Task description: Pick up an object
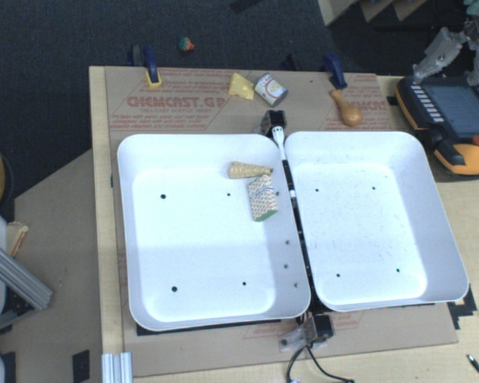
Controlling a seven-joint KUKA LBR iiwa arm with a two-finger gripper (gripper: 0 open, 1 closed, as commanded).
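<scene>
Two objects lie in the left bin (144, 214) near its upper right part. One is a tan cone-shaped piece (248, 170) lying on its side. Just below it, touching or nearly so, lies a small patterned green and white pouch (261, 197). The right bin (431, 214) shows just small dark specks on its floor.
On the cardboard behind the bins lie a yellow wedge (241, 87), a small white box (271, 89) and a wooden-looking brown piece (347, 108). Blue clamps (150, 64) hold the board's far edge. A yellow-edged pendant device (451, 118) sits at the right. A cable (311, 357) trails from the front.
</scene>
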